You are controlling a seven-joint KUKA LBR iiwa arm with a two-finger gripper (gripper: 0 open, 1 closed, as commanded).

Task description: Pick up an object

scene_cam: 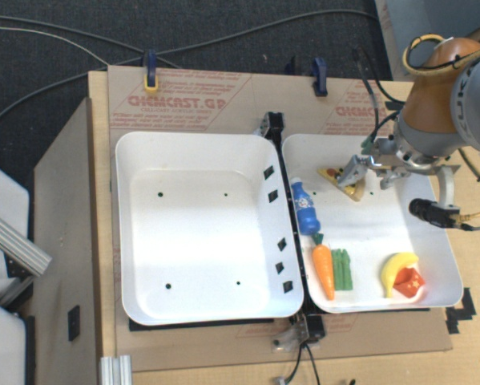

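Right bin [432, 239] | claw [353, 175] touching yellow toy [338, 176]

Cardboard sheet [223, 95] covering worktop [63, 215], lettering printed in red. Yellow clamp [151, 69] and blue clamp [320, 76] gripping its far edge. Cables [79, 50] trailing over dark floor [183, 14]. Black clip [272, 123] sitting between bins' far corners.

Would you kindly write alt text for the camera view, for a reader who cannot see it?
A grey robot arm's pincer hovers at a small yellowish object in the right white bin, which also holds a blue bottle, a carrot, a green piece and a yellow-and-red toy. The left white bin sits alongside.
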